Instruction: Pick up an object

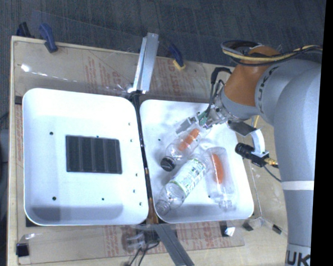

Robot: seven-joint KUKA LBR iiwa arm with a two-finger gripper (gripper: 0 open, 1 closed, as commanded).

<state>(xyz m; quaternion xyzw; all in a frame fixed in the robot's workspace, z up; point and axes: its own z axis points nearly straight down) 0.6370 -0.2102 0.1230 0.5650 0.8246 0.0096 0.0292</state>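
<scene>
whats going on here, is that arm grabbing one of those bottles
A grey KUKA arm reaches in over the right bin, which holds three clear plastic bottles. Its tool sits at the base of the bottle with the black cap. The view doesn't settle whether it has a grip. The left bin has a dark slatted panel.

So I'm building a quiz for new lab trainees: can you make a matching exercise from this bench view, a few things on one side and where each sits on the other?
Things:
1. dark grey ribbed rectangular pad
2. clear plastic bottle with black cap
3. clear plastic bottle with green-and-white label
4. clear plastic bottle with orange contents

Places:
A. right bin, nearest its right wall
B. middle of the left bin
C. right bin, lying diagonally toward the front edge
D. right bin, cap pointing at the divider, just below the gripper

Pairs: 1-B, 2-D, 3-C, 4-A
</scene>
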